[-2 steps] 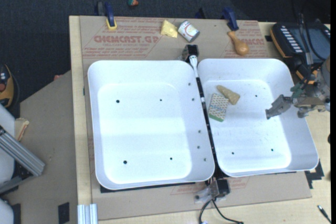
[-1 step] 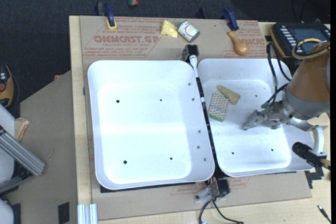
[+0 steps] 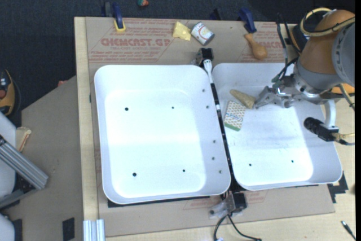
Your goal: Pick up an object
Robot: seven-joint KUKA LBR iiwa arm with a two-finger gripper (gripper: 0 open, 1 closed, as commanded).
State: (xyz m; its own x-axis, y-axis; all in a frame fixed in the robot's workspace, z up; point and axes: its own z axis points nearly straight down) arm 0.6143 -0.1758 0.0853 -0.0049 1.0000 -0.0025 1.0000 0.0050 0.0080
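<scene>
Nothing is yet lifted: the patterned packet (image 3: 234,115) and tan wedge (image 3: 242,98) are left just beside the gripper (image 3: 260,100), whose grip state cannot be told.

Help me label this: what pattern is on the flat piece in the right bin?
Green-and-white speckled pattern on the flat piece, seen in the camera view.

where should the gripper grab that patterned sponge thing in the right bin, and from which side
Probably across the short width of the patterned sponge, coming straight down from above. It lies flat and looks longer than wide, so its narrow span suits two fingers. Its left edge sits close to the right bin wall, and the tan wedge lies just above it, so centre the gripper on its lower half.
</scene>
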